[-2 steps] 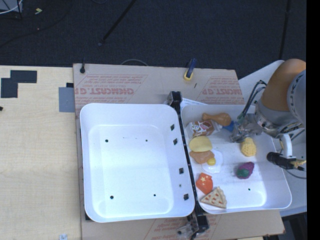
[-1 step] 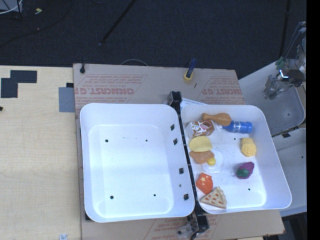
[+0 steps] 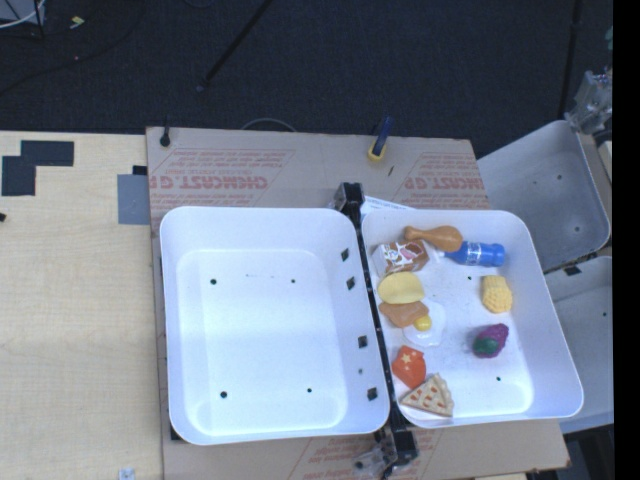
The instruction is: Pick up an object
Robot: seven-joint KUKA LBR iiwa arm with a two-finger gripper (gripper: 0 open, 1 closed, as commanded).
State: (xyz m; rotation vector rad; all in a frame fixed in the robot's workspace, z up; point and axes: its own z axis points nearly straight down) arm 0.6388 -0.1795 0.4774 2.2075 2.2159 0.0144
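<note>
The right bin (image 3: pixel 545 368) holds several toy foods. A brown drumstick (image 3: pixel 433 236) and a blue bottle (image 3: pixel 478 255) lie near its far side, with a wrapped snack (image 3: pixel 402 258) beside them. A yellow corn cob (image 3: pixel 496 294) and a purple fruit (image 3: pixel 490 340) sit toward the right. Along the left wall lie a yellow chip-shaped piece (image 3: pixel 401 288), a tan piece (image 3: pixel 403 314), a fried egg (image 3: pixel 427 326), a red-orange piece (image 3: pixel 408 366) and a pizza slice (image 3: pixel 428 397).
The left bin (image 3: pixel 255 328) stands beside the right one, joined by a black divider (image 3: pixel 362 308). Both rest on a cardboard sheet (image 3: pixel 250 173) with a blue and yellow clamp (image 3: pixel 379 140) at its far edge. A grey metal plate (image 3: pixel 545 188) lies at right.
</note>
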